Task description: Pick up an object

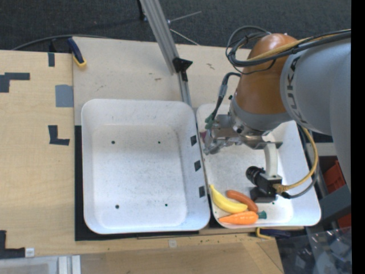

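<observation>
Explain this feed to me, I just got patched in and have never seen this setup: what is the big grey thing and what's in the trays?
The grey-and-orange bulk is a robot arm, reaching in from the right. One fixed camera looks down at a slant on a bench with two white bins. Its gripper hangs over the right bin, near the top left corner; whether it holds anything is hard to tell. At that bin's near edge lie a banana and two carrots. The left bin sits beside it.

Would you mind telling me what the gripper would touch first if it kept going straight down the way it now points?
Most likely the bare white floor of the right bin, near its left wall. The gripper points down there, well clear of the banana and carrots nearer the front edge. Its height above the floor is unclear.
</observation>
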